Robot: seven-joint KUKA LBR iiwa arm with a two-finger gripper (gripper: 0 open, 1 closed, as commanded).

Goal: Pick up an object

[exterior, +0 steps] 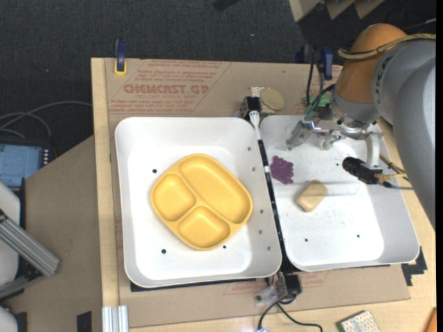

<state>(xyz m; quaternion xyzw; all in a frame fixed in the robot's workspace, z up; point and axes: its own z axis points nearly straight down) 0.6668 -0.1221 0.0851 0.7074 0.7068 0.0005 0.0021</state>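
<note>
My gripper [313, 138] hangs over the far end of the right bin [387, 247], close to its back wall. From this slanted view I cannot tell how wide it stands, and I see nothing in its grasp. The candidates lie on that bin's floor, nearer the camera than the tool. A tan block [311, 196] sits near the bin's middle, and a small purple piece [282, 169] lies just beside the wall shared with the left bin [131, 206]. The two are near each other but apart. A yellow divided plate [201, 200] lies flat in the left bin, well away from my tool. I judge that no pick has been made and the approach is still to come. Risks: the purple piece looks low and flat, so a descent there could close above it, or strike the dividing wall. The tan block appears rounded and lies askew to my tool, so a closure off its centre could squeeze it out sideways. A descent from the present position would meet only bare floor.
</note>
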